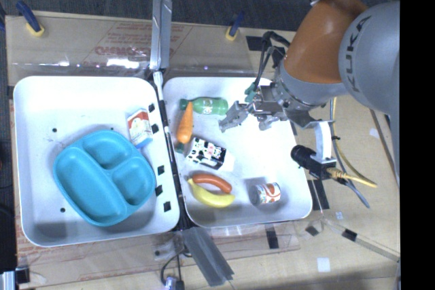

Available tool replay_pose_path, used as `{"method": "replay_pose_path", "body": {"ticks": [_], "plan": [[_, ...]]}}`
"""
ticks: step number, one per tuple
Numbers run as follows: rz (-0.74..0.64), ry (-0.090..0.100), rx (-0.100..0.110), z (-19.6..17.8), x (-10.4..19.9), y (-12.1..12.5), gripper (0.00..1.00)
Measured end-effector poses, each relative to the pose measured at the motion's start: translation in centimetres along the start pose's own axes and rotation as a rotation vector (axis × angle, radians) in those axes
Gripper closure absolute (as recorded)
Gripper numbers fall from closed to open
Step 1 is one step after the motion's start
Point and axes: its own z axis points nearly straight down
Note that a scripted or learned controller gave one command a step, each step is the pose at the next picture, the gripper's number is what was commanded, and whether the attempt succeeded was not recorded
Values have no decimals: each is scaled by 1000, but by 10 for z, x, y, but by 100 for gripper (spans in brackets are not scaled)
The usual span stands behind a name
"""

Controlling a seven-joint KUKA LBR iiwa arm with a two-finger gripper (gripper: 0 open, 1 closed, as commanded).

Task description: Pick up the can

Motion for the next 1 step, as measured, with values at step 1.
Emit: {"method": "replay_pose_path", "body": {"ticks": [1], "plan": [[218,-2,-3,-28,18,0,0]]}}
